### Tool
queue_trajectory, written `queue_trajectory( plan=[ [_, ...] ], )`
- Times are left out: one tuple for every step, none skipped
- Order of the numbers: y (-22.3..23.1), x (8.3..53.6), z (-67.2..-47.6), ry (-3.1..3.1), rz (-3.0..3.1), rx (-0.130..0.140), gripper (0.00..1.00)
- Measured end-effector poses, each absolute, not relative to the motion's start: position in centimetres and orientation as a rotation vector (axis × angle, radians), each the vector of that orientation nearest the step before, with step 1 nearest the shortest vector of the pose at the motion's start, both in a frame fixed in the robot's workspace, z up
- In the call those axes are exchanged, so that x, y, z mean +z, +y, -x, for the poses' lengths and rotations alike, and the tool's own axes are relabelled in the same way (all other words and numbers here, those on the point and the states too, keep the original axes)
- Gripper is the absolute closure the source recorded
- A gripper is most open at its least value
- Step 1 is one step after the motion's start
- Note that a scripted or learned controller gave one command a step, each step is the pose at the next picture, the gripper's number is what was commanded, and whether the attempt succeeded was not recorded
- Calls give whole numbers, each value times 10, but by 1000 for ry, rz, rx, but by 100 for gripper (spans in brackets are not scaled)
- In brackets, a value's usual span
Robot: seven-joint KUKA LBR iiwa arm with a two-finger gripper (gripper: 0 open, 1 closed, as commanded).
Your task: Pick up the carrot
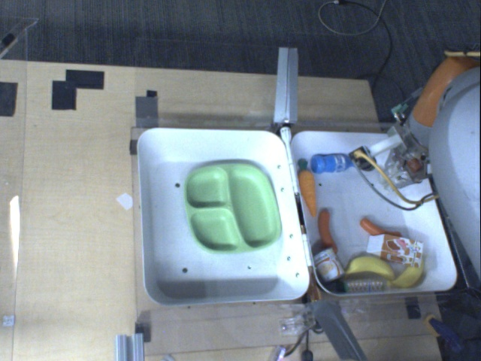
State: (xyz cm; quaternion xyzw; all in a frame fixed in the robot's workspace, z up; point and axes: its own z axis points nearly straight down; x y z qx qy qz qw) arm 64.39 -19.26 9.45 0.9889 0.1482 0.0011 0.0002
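While viewed from above at a slant: two shallow white bins side by side on a tan bench, dark carpet beyond.

Left bin (154, 224): white, rounded corners, holding a green divided tray.
Green tray (231, 205): three compartments, lying near the middle of the left bin, tilted slightly.
Right bin (421, 235): white, separated from the left bin by a thin metal rail, holding a scatter of small items.
Carrot (307, 191): orange with a green top end, lying lengthwise against the left wall of the right bin, just below the bottle cap end, apart from the gripper.
Blue bottle (330, 162): lying on its side near the top edge of the right bin, just above the carrot.
Red sausage (325, 228): upright-lying, below the carrot, near the left wall.
Small jar (328, 264): at the lower left corner of the right bin, just under the sausage.
Banana (383, 270): yellow, curved along the bottom edge of the right bin.
Juice carton (395, 248): small, orange and white, just above the banana.
Arm (460, 134): grey with an orange band, entering from the right over the right bin's upper right corner.
Gripper (408, 162): near the upper right corner of the right bin, with loose cables beside it; finger spacing impossible to tell; well apart from the carrot.
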Motion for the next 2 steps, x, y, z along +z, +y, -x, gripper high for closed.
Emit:
queue_trajectory(
  plan=[
    [-190, 107, -646, 481, -3103, 10, 100],
    [-168, 87, -663, 329, -3124, 9, 100]
  ],
)
